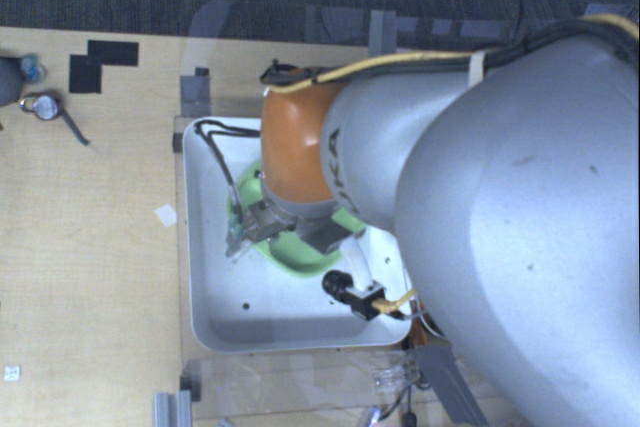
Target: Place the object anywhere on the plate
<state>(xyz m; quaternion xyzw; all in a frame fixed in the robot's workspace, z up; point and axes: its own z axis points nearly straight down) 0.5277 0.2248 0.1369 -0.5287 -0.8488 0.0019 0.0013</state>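
Grey arm (pixel 480 205) looms over the white bin (pixel 215 315).
Its gripper (pixel 262 227) covers the green plate (pixel 300 260); finger state and object's axis cannot be told.

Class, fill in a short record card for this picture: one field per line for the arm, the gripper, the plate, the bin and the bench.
arm: grey, with orange band, reaching in from the right over the white bin
gripper: low inside the bin, over the plate's left edge; finger state cannot be judged
plate: green plate, mostly hidden under the wrist, lying in the bin
object to place: cannot be made out
bin: shallow, white; black cable runs along its upper left
bench: pale wood, with black tape marks at upper left
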